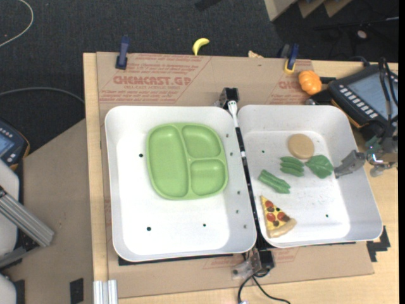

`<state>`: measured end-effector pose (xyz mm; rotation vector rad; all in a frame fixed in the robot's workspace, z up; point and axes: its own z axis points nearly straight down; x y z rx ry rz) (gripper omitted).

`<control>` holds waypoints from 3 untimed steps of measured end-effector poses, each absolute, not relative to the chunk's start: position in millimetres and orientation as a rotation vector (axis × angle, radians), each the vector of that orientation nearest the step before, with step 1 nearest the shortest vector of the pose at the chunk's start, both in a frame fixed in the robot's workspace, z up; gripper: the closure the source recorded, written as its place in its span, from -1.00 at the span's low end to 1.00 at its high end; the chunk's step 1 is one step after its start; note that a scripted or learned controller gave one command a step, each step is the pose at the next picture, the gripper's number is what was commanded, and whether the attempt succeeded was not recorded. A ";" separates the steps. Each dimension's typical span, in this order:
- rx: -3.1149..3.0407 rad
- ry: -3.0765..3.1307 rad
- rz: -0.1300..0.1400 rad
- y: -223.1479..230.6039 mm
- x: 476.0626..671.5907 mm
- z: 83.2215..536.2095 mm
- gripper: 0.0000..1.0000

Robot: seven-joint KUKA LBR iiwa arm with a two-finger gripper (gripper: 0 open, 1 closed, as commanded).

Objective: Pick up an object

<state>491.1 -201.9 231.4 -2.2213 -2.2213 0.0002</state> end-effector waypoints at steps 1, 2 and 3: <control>-2.213 -2.215 0.004 -166.7 476.9 79.5 -1.00; -2.215 -2.227 0.000 -94.9 479.3 84.6 -1.00; -2.224 -2.228 -0.003 -126.4 535.6 85.1 -1.00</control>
